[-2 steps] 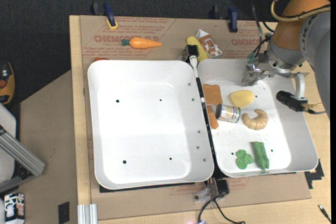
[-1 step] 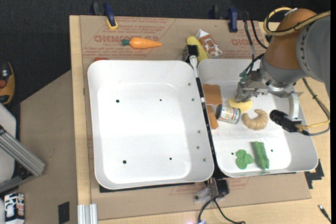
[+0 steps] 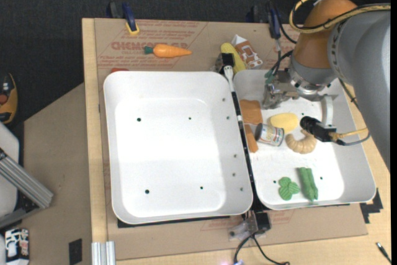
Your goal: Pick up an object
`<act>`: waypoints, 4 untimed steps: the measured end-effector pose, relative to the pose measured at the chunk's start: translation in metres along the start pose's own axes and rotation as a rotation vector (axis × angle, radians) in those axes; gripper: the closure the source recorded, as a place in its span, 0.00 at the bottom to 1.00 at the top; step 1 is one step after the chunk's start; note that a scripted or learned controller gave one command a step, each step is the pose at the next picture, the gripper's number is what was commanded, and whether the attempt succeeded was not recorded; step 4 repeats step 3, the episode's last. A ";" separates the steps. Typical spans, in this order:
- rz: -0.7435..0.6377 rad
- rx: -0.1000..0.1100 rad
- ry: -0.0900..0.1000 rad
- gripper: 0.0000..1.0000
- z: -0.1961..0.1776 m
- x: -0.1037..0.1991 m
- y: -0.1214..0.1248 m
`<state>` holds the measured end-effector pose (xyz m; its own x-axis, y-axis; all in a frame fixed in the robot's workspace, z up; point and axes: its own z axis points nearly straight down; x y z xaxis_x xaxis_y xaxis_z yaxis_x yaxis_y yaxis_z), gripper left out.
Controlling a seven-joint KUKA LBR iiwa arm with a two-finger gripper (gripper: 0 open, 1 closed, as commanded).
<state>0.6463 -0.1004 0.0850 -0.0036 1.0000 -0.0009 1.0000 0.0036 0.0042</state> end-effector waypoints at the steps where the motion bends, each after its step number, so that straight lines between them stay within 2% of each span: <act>1: 0.005 0.002 0.000 1.00 0.000 -0.015 -0.003; 2: 0.006 0.008 0.002 1.00 0.000 -0.007 -0.042; 3: 0.005 0.006 0.001 1.00 -0.001 -0.009 -0.062; 4: 0.005 0.006 0.001 1.00 -0.001 -0.009 -0.062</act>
